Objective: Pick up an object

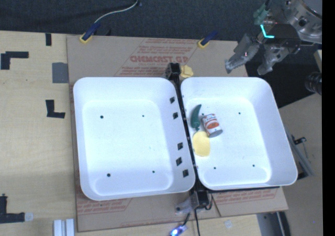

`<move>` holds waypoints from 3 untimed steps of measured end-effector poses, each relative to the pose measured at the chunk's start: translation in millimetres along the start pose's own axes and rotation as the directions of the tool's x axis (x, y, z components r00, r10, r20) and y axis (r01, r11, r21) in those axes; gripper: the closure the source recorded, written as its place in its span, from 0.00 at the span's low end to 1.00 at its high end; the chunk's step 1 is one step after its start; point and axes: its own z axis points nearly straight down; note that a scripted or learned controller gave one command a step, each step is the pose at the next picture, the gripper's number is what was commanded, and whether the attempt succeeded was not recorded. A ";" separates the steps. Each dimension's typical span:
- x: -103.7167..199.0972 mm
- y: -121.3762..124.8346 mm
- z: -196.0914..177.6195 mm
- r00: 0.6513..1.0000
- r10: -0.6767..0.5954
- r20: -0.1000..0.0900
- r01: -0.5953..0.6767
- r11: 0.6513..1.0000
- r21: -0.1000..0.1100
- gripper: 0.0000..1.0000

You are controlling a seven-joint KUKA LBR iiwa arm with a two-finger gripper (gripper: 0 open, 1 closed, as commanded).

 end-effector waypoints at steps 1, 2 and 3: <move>0.3 0.4 -10.3 1.000 -0.001 0.000 0.001 1.000 0.000 1.00; 0.3 0.4 -9.8 1.000 -0.001 0.001 0.001 1.000 0.000 0.00; 0.7 0.8 -20.2 1.000 -0.002 0.001 0.002 1.000 0.000 1.00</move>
